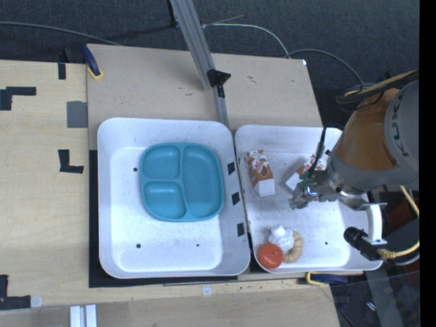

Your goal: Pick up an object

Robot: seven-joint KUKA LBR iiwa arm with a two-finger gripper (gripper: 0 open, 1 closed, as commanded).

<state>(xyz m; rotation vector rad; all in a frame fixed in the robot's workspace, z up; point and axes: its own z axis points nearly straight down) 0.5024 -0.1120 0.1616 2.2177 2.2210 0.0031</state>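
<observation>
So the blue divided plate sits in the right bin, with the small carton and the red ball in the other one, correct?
Not quite. The camera view shows the blue divided plate in the left bin. The small carton and the red ball are in the other one, the right bin.

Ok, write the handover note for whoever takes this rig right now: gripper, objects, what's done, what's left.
Gripper: down inside the right bin, at its middle right; nothing visibly gripped.
Right bin: small carton lying near the left wall; a small white object with a red-patterned item beside it, right by the gripper; red ball and a white and tan toy at the front edge.
Left bin: blue divided plate.
Done: arm is over the objects.
Left: secure one object and lift it.
</observation>
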